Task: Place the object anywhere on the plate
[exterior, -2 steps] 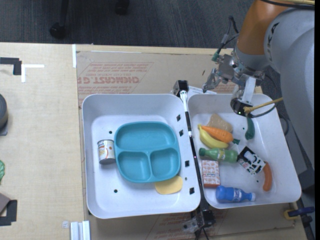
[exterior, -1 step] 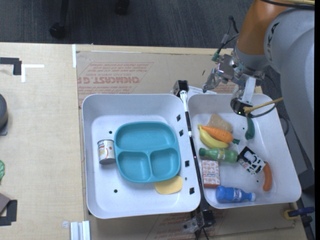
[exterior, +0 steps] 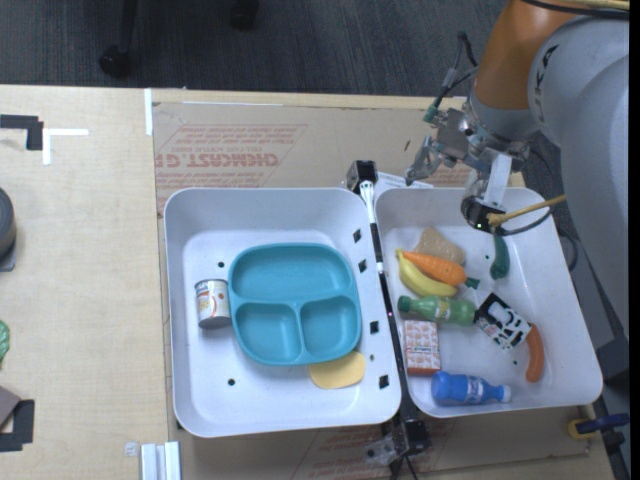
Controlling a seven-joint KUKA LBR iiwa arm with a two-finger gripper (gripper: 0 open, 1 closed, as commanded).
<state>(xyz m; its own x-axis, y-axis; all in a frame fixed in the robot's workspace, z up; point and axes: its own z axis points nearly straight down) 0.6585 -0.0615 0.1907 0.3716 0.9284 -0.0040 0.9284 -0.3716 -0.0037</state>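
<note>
A teal divided plate (exterior: 296,302) lies in the left bin (exterior: 190,388). Nothing rests on it. A small can (exterior: 212,303) stands just left of the plate, and a flat yellow piece (exterior: 337,371) pokes out from under its near edge. My gripper (exterior: 427,164) hangs over the far left corner of the right bin (exterior: 575,328), above the toys and apart from them. Below it lie a carrot (exterior: 434,266), a banana (exterior: 424,282) and a green bottle (exterior: 440,310).
The right bin also holds a bread slice (exterior: 442,244), a red box (exterior: 421,347), a blue bottle (exterior: 468,389), a sausage (exterior: 535,355), a black-and-white item (exterior: 503,323) and a dark green piece (exterior: 499,258). The bins' inner walls meet along a clipped seam (exterior: 378,278).
</note>
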